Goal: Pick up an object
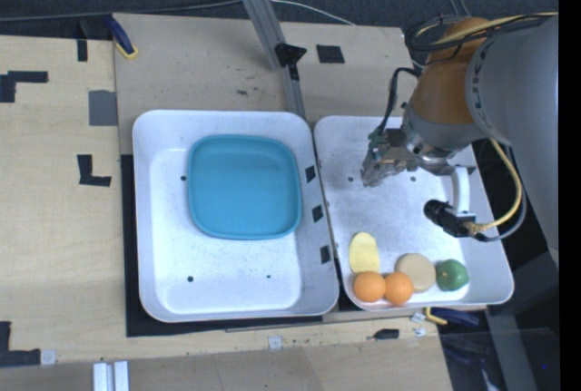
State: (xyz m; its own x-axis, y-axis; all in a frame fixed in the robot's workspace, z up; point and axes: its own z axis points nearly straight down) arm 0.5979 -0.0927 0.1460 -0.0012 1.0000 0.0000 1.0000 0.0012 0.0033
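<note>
My gripper (375, 171) hangs over the upper left part of the right bin (399, 208), pointing down and left, with nothing visible between its fingers. Along the bin's near edge lie a yellow fruit (364, 251), two orange fruits (369, 287) (398, 288), a beige round object (417, 269) and a green round object (451, 274). All of these lie well below the gripper in the view, apart from it.
The left bin (163, 226) holds a blue square plate (243, 186). A grey pole (263, 13) slants across the back of the bench. Black cables and a black fitting (447, 216) hang beside the wrist over the right bin.
</note>
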